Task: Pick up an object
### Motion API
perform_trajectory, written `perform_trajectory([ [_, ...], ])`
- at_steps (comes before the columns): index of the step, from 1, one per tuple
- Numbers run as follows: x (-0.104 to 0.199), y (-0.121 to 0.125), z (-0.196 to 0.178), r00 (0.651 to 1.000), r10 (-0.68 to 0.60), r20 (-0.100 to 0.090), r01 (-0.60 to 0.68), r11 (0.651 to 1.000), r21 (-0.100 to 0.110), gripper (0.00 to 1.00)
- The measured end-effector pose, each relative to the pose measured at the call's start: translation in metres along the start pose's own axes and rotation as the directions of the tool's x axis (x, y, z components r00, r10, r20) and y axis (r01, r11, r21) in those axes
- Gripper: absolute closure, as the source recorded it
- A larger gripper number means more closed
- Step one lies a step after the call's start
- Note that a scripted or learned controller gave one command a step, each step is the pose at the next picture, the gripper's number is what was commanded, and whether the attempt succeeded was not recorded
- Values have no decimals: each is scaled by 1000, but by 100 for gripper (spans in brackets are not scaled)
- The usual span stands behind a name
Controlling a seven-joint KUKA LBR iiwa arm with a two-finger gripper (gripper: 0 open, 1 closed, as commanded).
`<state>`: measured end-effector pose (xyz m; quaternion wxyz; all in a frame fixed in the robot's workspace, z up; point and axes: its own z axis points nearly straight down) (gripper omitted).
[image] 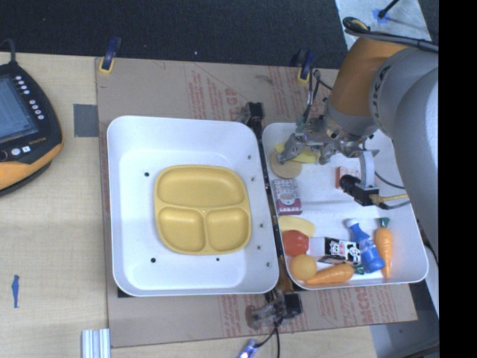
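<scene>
My gripper (304, 149) hangs low over the far left corner of the right bin (328, 192), under the arm's orange band. Directly below it lie a yellowish object (288, 151) and a tan round piece (285, 168); whether either is held is hidden. Along the bin's left side rest a small pink packet (286, 195), a yellow slice (296, 224), a red tomato (295, 242) and an orange fruit (303, 265). At the near edge lie a carrot (328, 276), a black-and-white item (341, 250), a blue bottle (365, 246) and a second carrot (384, 248).
The left bin (134, 259) holds a yellow divided plate (203, 208). A teach pendant (22, 125) lies on the bench at far left. Clamps (109, 52) pin the cardboard at the back. The arm's grey body (417, 140) covers the right bin's right side.
</scene>
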<state>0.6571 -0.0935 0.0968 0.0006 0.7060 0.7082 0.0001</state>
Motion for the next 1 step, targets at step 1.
perform_trajectory([
  [1, -4, 1, 2, 1000, 0, -2, 0, 1000, -1, 0],
])
